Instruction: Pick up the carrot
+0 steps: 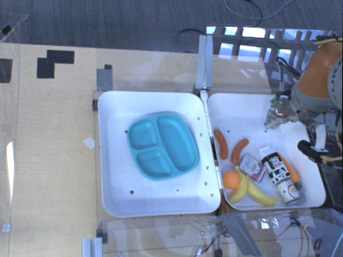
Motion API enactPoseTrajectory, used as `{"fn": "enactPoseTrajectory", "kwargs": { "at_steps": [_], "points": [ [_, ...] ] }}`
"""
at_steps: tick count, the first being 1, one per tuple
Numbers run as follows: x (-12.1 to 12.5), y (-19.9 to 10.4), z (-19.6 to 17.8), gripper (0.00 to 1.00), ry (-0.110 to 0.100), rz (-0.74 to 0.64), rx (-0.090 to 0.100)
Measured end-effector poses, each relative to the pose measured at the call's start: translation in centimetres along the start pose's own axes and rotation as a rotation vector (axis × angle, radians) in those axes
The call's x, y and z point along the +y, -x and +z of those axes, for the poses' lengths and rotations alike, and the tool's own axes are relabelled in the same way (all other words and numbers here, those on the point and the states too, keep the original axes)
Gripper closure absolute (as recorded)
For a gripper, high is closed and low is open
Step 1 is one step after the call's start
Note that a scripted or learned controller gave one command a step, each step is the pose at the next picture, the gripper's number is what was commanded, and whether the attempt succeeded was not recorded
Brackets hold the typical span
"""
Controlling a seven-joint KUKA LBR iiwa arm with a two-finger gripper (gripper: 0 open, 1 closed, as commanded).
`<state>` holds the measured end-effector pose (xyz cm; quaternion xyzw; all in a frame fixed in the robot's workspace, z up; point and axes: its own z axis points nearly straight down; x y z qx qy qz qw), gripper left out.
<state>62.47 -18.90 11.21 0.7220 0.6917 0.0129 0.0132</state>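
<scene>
The carrot [291,170] is a bright orange tapered piece near the right bin's right side. It lies slantwise and is partly hidden behind a black-and-white carton [275,168]. My gripper [272,120] hangs over the bin's far right part, above bare white floor, up and to the left of the carrot and well apart from it. Nothing shows in it. The grey arm with its orange band [320,74] comes in from the right edge.
The right bin [241,107] also holds two orange-red sausage shapes [220,142] [239,150], an orange [231,180], bananas [253,191], a pink packet [251,166] and a can [289,190]. The left bin [115,197] holds a blue divided plate [162,146].
</scene>
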Motion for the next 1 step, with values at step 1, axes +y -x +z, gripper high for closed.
{"fn": "enactPoseTrajectory", "kwargs": {
  "at_steps": [1],
  "points": [
    [-1.72, -7.19, -6.68, 1.0, -0.031, 0.328, -0.005]
  ]
}}
